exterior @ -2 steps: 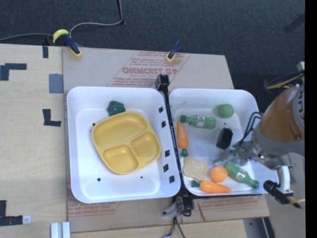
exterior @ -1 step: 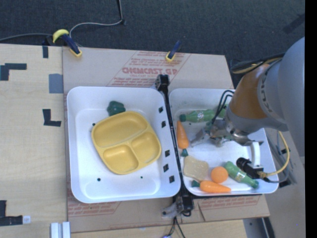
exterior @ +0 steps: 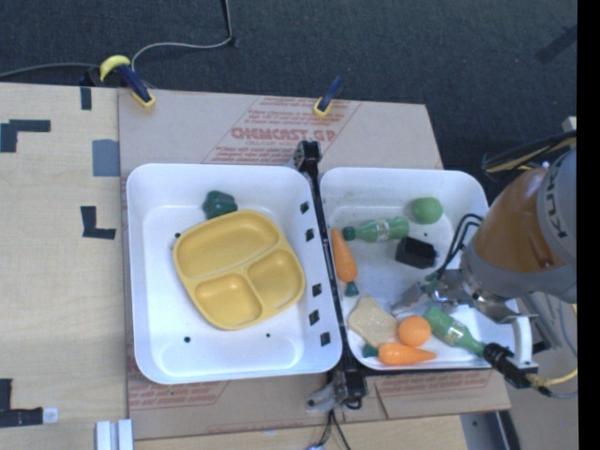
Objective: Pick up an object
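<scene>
Two white bins are borne side by side on the surface, and the arm [exterior: 525, 237] is seen reaching into the right bin [exterior: 469, 187]. The gripper [exterior: 427, 293] is low over that bin's near-right part; whether it is apart, together or clamped on anything cannot be told. Nearest, just below it, an orange ball [exterior: 413, 330] and a green bottle [exterior: 457, 333] are found, the bottle's long axis slanting down and away to the right. A carrot [exterior: 405, 353] and a tan slice [exterior: 372, 321] lie a little further left. Above the gripper a black block [exterior: 414, 251] is noted, then a second green bottle [exterior: 380, 230] lying crosswise. Farthest, in the left bin [exterior: 141, 251], a yellow divided tray [exterior: 240, 268] rests. The ball is judged the likeliest pick.
</scene>
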Controlling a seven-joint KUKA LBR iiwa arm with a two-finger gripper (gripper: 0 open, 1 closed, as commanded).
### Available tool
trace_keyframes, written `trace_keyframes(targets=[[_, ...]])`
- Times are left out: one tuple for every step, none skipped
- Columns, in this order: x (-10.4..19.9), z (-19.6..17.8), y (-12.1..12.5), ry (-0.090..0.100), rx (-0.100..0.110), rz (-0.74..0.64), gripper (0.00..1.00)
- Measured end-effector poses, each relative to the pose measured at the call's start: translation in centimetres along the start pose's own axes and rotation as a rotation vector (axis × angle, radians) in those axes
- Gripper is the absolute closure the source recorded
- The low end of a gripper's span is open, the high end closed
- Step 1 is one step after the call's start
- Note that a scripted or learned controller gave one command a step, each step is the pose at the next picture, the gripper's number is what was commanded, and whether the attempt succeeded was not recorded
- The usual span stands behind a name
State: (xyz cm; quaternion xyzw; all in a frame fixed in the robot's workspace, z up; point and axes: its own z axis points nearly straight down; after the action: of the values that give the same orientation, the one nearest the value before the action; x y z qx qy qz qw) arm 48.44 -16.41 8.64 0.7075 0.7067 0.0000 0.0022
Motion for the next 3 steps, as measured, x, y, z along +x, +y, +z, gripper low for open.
trace_keyframes(targets=[[5.6,-5.2,7.6,0.003,0.003,-0.003,0.0],[-1.0,0.0,-0.1,0.001,0.003,0.0,0.0],[-1.1,-1.0,0.1,-0.002,-0.003,0.001,1.0]])
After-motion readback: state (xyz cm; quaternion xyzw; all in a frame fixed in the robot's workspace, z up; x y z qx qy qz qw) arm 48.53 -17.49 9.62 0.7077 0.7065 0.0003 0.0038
